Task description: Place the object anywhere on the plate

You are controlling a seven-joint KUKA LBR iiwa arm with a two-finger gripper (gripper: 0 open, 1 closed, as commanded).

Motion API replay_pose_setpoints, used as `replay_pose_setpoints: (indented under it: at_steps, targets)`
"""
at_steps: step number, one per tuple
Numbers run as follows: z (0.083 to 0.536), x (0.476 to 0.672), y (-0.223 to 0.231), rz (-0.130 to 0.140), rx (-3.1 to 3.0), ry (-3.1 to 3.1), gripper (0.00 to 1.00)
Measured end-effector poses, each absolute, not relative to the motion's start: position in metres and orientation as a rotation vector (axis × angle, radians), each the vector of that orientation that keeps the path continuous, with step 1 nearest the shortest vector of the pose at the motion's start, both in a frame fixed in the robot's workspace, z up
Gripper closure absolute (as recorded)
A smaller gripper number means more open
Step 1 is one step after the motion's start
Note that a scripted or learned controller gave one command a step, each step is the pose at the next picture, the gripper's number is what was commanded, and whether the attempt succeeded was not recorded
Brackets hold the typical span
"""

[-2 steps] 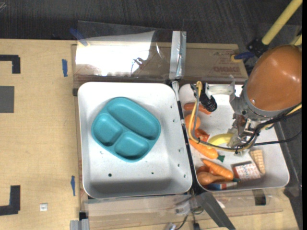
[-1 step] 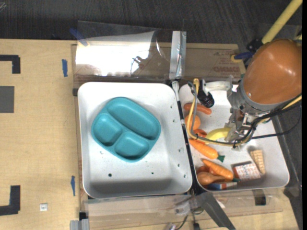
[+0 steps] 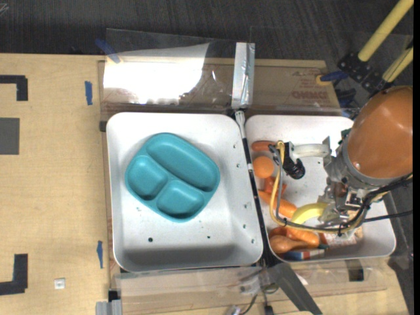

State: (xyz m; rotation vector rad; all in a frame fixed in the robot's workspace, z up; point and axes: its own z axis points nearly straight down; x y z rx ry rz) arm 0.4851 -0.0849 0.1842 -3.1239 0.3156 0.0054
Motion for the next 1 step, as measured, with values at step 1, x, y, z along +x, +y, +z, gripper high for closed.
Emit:
replay_pose_setpoints:
  at_steps: [1]
  targets:
    - [0.1839, 0.4876, -0.0721, 0.007, -3.123, 0.313, 1.0]
